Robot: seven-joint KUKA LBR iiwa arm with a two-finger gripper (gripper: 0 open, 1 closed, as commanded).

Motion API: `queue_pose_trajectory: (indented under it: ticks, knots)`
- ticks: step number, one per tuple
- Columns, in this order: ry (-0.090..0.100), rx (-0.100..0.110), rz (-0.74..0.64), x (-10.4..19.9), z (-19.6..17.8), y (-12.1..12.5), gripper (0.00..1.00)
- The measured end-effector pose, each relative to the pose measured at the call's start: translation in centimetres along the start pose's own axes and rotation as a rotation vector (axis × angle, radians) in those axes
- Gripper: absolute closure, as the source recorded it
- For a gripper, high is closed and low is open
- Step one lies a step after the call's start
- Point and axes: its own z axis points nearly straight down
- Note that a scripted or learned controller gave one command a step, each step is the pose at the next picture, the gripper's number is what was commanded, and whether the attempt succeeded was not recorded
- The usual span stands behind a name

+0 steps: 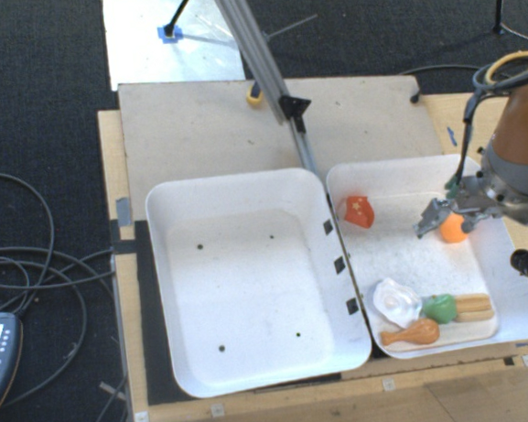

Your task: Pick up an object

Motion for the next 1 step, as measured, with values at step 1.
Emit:
queue_pose_trajectory:
  ticks: [1]
  knots:
    - [0.000, 0.001, 0.000, 0.11, 5.88, 0.75, 0.00]
